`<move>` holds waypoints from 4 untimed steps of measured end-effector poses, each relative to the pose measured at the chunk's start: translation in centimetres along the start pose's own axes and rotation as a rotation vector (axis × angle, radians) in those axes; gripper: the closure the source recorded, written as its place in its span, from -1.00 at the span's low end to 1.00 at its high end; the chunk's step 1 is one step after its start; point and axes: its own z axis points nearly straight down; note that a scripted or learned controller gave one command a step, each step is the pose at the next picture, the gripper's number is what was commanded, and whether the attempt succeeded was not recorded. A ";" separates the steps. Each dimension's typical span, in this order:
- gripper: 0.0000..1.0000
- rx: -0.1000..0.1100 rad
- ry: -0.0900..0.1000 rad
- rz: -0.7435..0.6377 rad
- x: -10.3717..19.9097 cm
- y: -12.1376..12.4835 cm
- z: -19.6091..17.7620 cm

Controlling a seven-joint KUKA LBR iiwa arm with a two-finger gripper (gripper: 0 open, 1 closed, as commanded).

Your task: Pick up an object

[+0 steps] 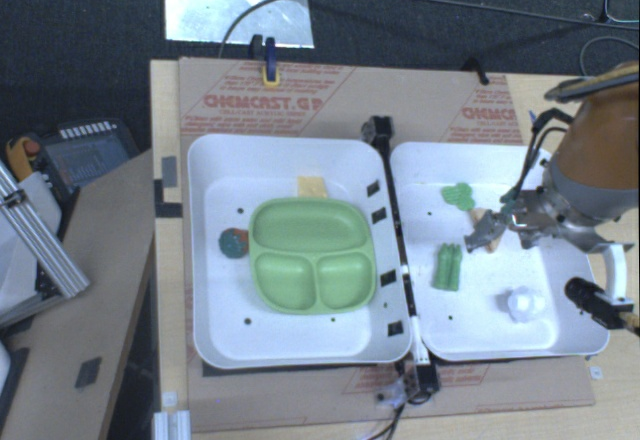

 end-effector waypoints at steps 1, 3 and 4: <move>-1.00 -0.012 -0.002 -0.003 0.0 0.3 -0.6; -1.00 -0.008 -0.001 0.000 -0.1 -0.8 8.9; -1.00 -0.013 0.001 -0.001 0.0 -0.6 11.5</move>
